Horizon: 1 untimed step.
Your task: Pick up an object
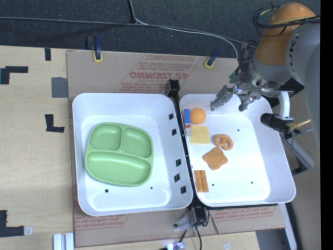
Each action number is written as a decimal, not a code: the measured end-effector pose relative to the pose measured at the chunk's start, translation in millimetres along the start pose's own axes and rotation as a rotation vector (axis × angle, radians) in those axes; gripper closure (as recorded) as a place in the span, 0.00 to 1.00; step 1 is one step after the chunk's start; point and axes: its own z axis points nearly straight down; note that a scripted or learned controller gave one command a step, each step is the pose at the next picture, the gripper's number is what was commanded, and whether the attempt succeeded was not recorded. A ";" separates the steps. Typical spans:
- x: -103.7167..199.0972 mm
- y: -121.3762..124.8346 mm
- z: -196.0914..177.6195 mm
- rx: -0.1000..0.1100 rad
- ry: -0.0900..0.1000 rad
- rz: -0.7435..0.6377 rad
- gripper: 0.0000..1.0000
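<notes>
Gripper (232,101) upper right of frame, fingers spread wide, nothing between them, above right bin (270,191) far rim. Bin's left half crowded: orange ball (197,116), yellow square (199,135), pretzel (222,141), toast-like piece (215,158), cracker (201,180). Right half open. Left bin (83,108): glossy green divided plate (119,153).

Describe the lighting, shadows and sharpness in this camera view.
Camera view: light is soft and even, with the two white bins bright but not blown out; faint shadows sit beside the green divided plate and the small food items such as the orange ball; the whole picture is slightly soft, and the gripper with its spread fingers looks a little blurred.
</notes>
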 end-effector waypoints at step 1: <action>0.5 2.9 -9.6 -0.015 -0.002 -0.003 0.00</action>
